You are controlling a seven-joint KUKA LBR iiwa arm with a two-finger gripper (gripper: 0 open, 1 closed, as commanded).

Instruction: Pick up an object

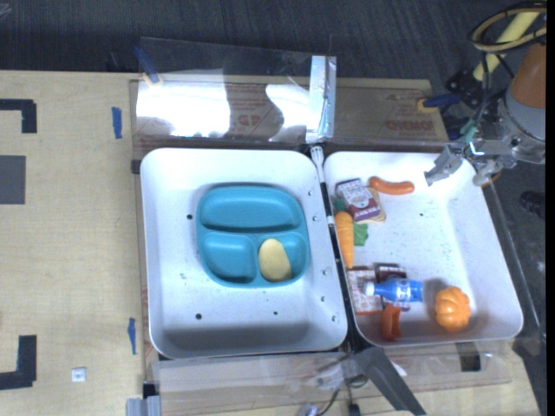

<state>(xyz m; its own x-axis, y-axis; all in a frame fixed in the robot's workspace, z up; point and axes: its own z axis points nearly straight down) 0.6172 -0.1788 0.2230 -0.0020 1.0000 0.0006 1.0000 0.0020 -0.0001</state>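
My gripper (461,168) hangs over the far right corner of the right bin (451,232), open, with nothing between its fingers. In that bin lie a sausage (392,185), a small maroon packet (359,199), a carrot (345,237) along the left wall, a blue-labelled bottle (392,291), a small red piece (391,321) and an orange pumpkin (452,308). The sausage lies a little to the left of the gripper. The left bin (165,258) holds a blue divided tray (251,232) with a yellow lemon-like piece (275,259) in its near right compartment.
A clear plastic panel (230,98) stands behind the left bin. Cardboard (390,111) lies behind the right bin. Yellow and black cables (503,29) loop above the arm at the far right. Wooden bench surface (61,232) stretches to the left.
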